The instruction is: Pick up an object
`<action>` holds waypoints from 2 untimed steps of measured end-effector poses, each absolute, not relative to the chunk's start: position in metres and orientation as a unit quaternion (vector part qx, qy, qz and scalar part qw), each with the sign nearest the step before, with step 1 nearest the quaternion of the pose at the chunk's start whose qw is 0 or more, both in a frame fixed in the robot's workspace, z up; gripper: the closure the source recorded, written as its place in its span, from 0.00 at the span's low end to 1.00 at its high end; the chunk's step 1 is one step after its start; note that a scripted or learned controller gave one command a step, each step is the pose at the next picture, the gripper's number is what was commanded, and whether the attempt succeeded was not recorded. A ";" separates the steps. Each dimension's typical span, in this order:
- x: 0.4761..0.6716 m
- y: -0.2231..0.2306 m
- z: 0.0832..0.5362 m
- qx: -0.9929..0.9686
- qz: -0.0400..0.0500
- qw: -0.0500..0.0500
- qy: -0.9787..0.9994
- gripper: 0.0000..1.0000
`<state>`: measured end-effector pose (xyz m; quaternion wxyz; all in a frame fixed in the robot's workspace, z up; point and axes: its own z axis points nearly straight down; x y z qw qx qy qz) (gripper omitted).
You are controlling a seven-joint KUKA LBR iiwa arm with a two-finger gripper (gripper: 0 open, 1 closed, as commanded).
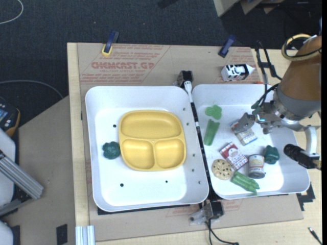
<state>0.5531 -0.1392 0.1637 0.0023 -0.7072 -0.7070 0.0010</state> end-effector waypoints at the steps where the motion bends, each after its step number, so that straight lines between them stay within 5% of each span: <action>1: 0.560 -0.134 0.104 -0.707 0.001 0.003 -0.707 0.00; 2: 0.561 -0.135 0.087 -0.707 0.000 -0.001 -0.707 0.00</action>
